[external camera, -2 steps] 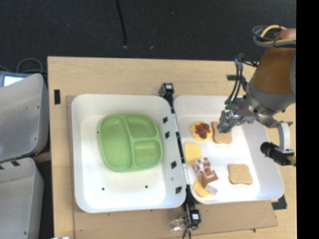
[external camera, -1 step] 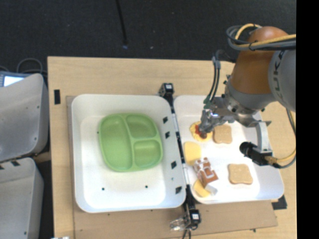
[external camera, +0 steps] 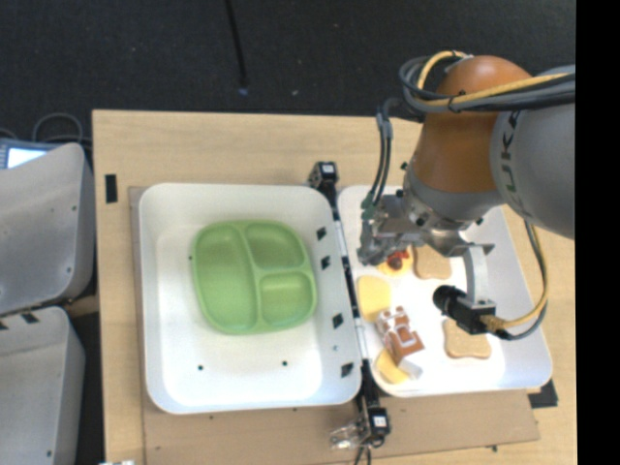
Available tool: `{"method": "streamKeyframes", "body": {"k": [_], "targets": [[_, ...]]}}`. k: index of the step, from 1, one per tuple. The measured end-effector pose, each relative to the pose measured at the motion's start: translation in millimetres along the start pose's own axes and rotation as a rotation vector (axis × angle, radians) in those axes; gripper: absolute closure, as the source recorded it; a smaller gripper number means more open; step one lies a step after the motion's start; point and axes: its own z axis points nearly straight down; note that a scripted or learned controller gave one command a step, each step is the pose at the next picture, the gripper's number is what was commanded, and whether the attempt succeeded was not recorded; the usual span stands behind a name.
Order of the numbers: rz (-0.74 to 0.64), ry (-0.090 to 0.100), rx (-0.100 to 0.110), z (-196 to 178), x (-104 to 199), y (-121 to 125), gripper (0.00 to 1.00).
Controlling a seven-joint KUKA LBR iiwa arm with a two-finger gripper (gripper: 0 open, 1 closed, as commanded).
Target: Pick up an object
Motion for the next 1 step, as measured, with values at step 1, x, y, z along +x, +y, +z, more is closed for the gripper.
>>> {"method": "streamKeyframes", "body": {"k": [1], "targets": [[0.001, -0.001, 0.002, 4.0, 45.9, 0.2, 1.0]]}}
